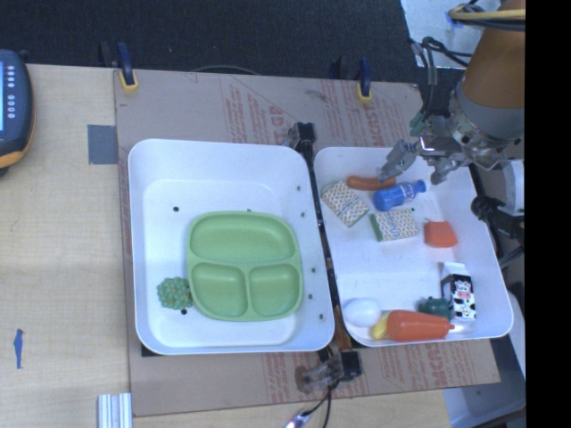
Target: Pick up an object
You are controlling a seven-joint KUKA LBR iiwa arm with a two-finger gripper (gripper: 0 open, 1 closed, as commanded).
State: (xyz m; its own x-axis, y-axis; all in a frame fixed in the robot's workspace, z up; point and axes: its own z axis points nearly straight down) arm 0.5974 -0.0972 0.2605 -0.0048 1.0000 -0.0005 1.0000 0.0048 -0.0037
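The right bin [482, 239] holds several small items. A blue bottle [399, 193] lies near its far side, next to an orange sausage [364, 184]. A tan checkered packet [344, 202] and a green checkered packet [395, 225] lie close by, with an orange block [439, 234] to the right. My gripper [417, 168] hangs over the bin's far edge, just beyond the blue bottle. It is open, its fingers spread apart, with nothing between them.
The bin's near end holds a carrot [417, 325], a white egg [361, 311] and a cow-patterned carton [460, 297]. A green divided plate [244, 264] and a broccoli piece [175, 293] sit in the left bin [143, 239].
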